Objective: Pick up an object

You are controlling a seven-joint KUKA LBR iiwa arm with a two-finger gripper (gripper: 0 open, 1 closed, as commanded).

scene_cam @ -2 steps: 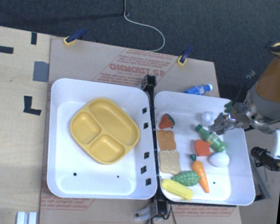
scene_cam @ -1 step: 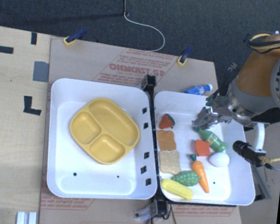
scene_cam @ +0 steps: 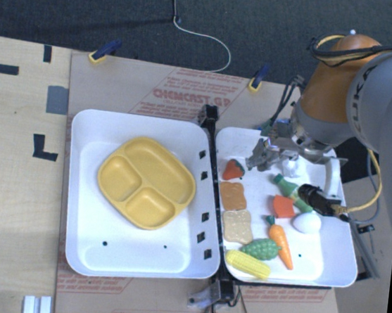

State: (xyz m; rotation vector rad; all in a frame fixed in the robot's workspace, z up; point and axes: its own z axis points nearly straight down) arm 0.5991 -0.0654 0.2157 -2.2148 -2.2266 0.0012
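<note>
**The Arm Hangs Over the Toy Food Bin**

Looking down from the camera above, two white bins sit side by side on a brown cardboard sheet (scene_cam: 182, 94). The sheet lies on a wooden bench (scene_cam: 8, 186).

The left bin (scene_cam: 87, 174) has one big yellow plate (scene_cam: 147, 182) in it. The plate has three parts and sits a little turned.

The right bin (scene_cam: 324, 271) has all the toy food in it. A red strawberry (scene_cam: 233, 169) lies near the top left. Below it is a brown slice of toast (scene_cam: 232, 196), and below that a pale cracker (scene_cam: 237, 226). At the bottom are a yellow corn cob (scene_cam: 248, 265) and a bumpy green vegetable (scene_cam: 261, 249), touching each other. A carrot (scene_cam: 282, 245) lies just beside them, on a slant. Above the carrot is an orange-red block (scene_cam: 283, 207), and next to that a white egg (scene_cam: 307, 222). A small green thing (scene_cam: 287, 185) lies above the block.

The grey arm (scene_cam: 385, 90) comes in from the right. Its gripper (scene_cam: 264, 156) is over the top part of the right bin, near the strawberry and a little up and right of it. I cannot tell how far open the gripper is, or if it has hold of anything. All the toy food that I can see lies on the floor of the bin.
</note>
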